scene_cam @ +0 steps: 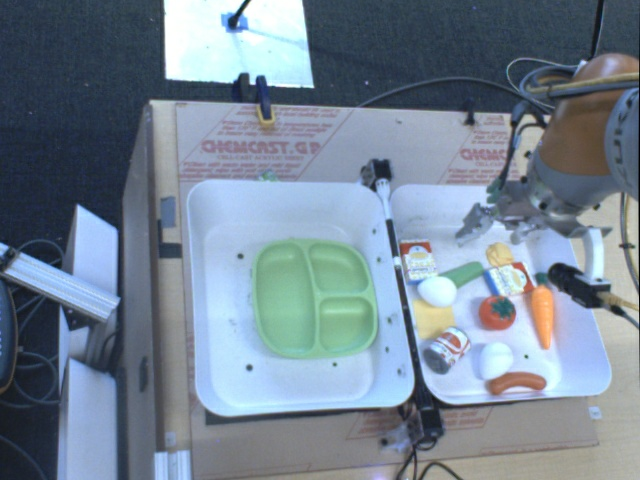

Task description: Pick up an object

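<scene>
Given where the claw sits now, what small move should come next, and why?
Probably lower the claw toward the yellow item just below it in the right bin: it hovers over bare floor at the bin's back, with nothing seen between its fingers.

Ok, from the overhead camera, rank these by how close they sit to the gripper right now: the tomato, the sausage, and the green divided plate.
Measured from the gripper, over the right bin's far part:
1. Tomato, mid right bin, toward the camera from the gripper.
2. Sausage, at the right bin's near edge, beyond the tomato.
3. Green divided plate, across the divider in the left bin.
</scene>
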Available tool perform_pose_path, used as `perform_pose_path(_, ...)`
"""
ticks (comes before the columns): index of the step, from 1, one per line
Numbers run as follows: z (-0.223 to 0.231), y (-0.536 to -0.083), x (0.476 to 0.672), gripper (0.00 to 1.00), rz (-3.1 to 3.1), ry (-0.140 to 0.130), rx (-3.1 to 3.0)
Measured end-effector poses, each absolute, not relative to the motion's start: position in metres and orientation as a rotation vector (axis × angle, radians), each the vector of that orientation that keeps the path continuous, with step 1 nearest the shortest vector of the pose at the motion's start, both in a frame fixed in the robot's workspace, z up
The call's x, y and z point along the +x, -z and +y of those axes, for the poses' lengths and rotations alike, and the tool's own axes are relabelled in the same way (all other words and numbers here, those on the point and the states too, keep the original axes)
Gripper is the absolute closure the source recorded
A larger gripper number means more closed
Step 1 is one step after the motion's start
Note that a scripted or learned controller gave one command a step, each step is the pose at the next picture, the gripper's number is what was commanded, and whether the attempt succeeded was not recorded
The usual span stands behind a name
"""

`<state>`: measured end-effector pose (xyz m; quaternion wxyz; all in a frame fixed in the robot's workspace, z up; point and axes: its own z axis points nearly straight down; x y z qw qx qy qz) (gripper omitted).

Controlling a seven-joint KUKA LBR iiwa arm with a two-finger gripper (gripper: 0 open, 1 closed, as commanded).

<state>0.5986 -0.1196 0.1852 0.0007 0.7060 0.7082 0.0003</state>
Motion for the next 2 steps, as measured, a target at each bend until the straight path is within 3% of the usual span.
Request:
perform_pose_path(1, -0.142, -0.084, 0.650, 0.00, 2.226, 0.000, 2.216)
perform_pose_path(2, -0.144, -0.085, 0.669, 0.00, 2.227, -0.003, 2.212)
